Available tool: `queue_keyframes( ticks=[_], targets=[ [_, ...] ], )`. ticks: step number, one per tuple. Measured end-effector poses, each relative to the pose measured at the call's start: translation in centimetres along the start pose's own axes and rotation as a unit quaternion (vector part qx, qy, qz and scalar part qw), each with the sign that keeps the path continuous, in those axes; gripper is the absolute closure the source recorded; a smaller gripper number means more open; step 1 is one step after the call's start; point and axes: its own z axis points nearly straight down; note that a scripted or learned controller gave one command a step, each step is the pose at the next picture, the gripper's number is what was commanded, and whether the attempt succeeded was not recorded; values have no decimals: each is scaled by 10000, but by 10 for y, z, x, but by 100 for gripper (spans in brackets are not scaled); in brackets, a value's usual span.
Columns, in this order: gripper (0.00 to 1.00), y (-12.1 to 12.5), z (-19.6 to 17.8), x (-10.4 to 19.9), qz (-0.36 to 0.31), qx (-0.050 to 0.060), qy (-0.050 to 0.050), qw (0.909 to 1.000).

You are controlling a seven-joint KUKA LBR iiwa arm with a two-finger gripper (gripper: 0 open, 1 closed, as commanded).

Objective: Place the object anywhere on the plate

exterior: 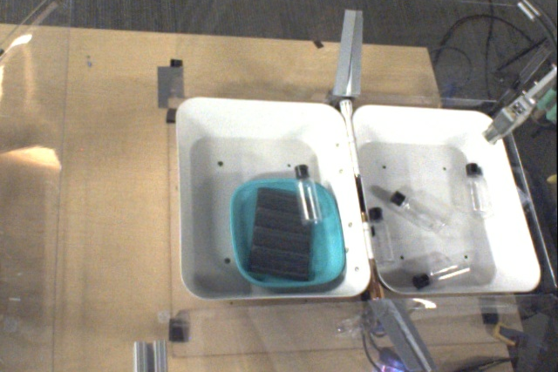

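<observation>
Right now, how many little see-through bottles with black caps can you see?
5. One bottle lies on the teal plate in the left bin. Four are in the right bin: far right, middle, left wall, front. More clear ones may escape notice.

Two white bins sit side by side on the wooden bench [96, 231]; the left bin [196, 213] holds a teal plate [330, 235] with a dark ridged block [281, 233] lying on it; a clear bottle [306, 196] with a black cap rests on the plate's upper right part, just beside the block; the right bin [514, 261] holds several more clear, black-capped bottles, scattered apart; the gripper [499, 128] hangs over that bin's upper right corner, nothing visible in it.
</observation>
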Motion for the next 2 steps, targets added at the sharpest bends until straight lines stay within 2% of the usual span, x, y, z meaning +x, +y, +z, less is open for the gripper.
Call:
queue_keyframes(
  ticks=[1,2],
  targets=[
    [100,20,16,-107,-596,51,48,9982],
    [100,53,17,-178,-897,48,43,9959]
  ],
)
